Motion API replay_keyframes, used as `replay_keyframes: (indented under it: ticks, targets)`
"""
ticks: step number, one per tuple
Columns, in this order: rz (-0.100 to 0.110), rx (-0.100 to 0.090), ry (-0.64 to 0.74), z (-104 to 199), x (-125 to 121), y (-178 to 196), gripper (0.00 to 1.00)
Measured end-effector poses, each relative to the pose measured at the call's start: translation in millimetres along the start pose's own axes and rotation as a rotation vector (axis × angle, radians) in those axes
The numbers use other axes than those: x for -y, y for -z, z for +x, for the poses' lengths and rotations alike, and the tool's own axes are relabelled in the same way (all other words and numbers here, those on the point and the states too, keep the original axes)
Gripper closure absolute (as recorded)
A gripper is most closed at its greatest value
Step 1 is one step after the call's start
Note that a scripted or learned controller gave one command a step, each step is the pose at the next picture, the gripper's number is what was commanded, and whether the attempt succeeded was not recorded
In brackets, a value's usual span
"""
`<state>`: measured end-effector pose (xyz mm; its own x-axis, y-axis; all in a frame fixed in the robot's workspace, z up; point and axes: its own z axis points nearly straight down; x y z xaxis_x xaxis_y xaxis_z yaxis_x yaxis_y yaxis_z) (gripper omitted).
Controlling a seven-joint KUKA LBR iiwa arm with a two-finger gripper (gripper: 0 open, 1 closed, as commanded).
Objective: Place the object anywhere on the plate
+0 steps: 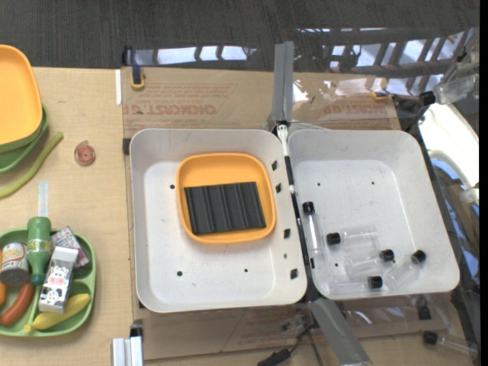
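An orange square plate (226, 165) lies in the left white bin (152, 265), toward its back half. A dark grey ribbed rectangular block (226, 207) rests flat on the plate and covers most of its middle. Several clear vials with black caps (358, 259) lie scattered in the front part of the right white bin (358, 158). One more vial (310, 223) lies along that bin's left wall. A pale part of the arm (456, 139) stands at the far right, outside the right bin's edge.
On the wooden bench to the left, a green plate (84, 303) holds toy food and small bottles. Stacked orange and green dishes (15, 113) sit at the back left, with a small pink piece (85, 153) nearby. Cardboard lies behind the bins.
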<state>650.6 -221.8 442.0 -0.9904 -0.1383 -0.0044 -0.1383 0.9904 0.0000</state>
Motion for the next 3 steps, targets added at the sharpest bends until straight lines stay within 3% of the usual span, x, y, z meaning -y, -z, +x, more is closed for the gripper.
replay_keyframes:
  ticks: [3]
  targets:
    - [-0.002,0.002,1.112,-9.6,0.7,-0.5,1.0]
